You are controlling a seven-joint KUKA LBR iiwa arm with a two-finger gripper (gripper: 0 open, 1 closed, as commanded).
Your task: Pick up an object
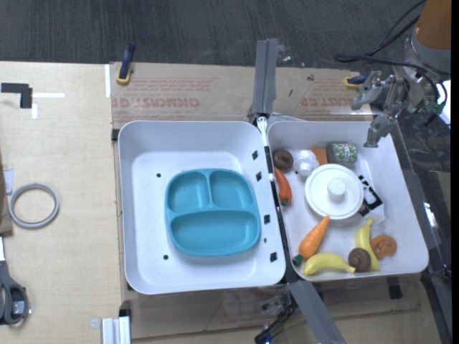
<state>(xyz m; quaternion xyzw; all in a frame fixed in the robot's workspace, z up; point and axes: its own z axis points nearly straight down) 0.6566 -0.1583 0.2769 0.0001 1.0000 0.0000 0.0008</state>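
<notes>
The claw (379,113) is seen hanging over the far right corner of the right bin (410,213); whether it's clenched or released can't be told. Around the white lid (334,190) are crowded a carrot (313,236), bananas (329,264), a doughnut (283,159) and a green can (343,152). A blue plate (213,212) is left in the other bin (136,213).

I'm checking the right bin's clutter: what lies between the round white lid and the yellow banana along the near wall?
In the camera view, an orange plastic carrot lies slantwise between the round white lid and the yellow banana, its tip toward the lid.
</notes>
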